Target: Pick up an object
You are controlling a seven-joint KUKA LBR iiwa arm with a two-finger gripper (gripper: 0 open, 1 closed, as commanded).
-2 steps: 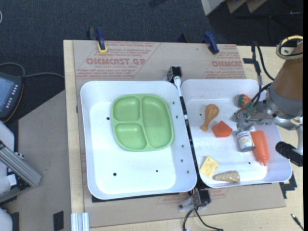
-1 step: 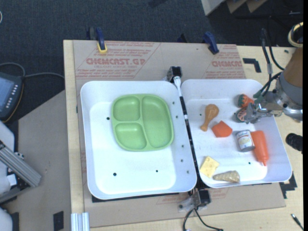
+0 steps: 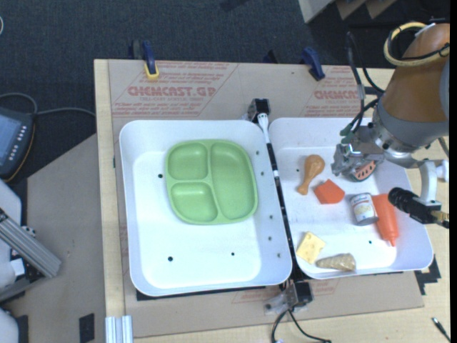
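Strawberry-looking toy (image 3: 365,168) sits right under the gripper (image 3: 351,161), basically touching; honestly can't tell if it's gripped or not.

— Any writing you can read?
— Red print on the brown board (image 3: 214,84) under the bins, upper middle of the frame: "CHEMCAST G.P", repeated partly at upper right.
— And the small can (image 3: 363,209)?
— Its label is too small to read.

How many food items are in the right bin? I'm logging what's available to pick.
6, maybe more hidden beneath the arm: drumstick, orange wedge, can, carrot, cheese, croissant.
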